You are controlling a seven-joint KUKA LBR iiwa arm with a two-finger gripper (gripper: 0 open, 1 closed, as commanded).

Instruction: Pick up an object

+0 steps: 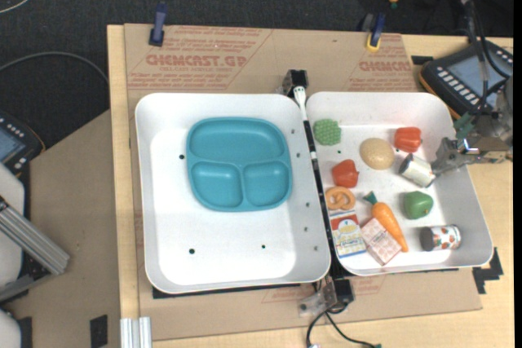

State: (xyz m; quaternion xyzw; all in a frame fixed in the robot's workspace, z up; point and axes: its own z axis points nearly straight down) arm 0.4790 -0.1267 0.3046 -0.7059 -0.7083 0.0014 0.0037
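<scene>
The fingers (451, 152) sit at the right rim of the right bin (477, 212), reaching in from the right, and whether they stand wide or narrow I cannot tell from this slanted view; nothing shows between them. Just to their left, near touching, lies a small white cylinder (416, 169), the nearest candidate for the pick. Its long axis appears to run on a diagonal from upper left to lower right, though it is small and hard to read. Above it sits a red pepper (408, 138), to the left a tan potato (377, 153), and below a green pepper (418, 204). The left bin (163, 240) holds a teal divided plate (239, 162), well apart from the arm.
</scene>
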